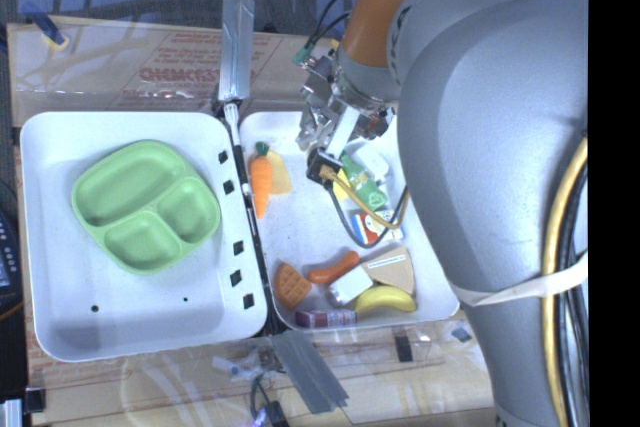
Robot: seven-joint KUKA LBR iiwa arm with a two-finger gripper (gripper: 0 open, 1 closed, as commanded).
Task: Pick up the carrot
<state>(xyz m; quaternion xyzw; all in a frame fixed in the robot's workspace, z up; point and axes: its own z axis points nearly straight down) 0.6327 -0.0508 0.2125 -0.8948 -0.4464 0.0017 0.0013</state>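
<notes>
The carrot [261,180] lies against the right bin's [300,233] left wall, with the gripper [316,143] (its grip unreadable from this angle) hovering just beside it.

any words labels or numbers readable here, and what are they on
Red print on the brown sheet: too blurred to read.
Print on the colourful packet in the right bin: too small to read.
No other text can be made out.
</notes>
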